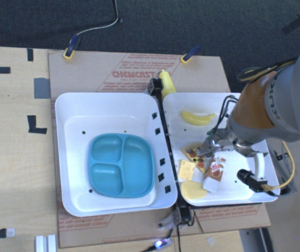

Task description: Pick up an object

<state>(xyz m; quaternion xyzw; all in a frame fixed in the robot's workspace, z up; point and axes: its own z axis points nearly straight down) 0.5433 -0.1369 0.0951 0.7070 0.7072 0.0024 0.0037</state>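
The right bin (192, 101) holds a yellow banana (197, 118) near its back. A cluster of small items lies near its front: a yellow cheese-like wedge (186, 170), a pale yellow piece (193, 190), a small red and white packet (214, 173) and a red-brown item (193, 154). My gripper (208, 150) reaches in from the right and hangs low over this cluster, just above the packet. Nothing shows between its fingers.
The left bin (71, 140) holds a blue divided plate (122, 165). A yellow and black clamp (162, 82) sits at the back where the bins meet. The arm's grey and orange body (265, 109) covers the right bin's right side.
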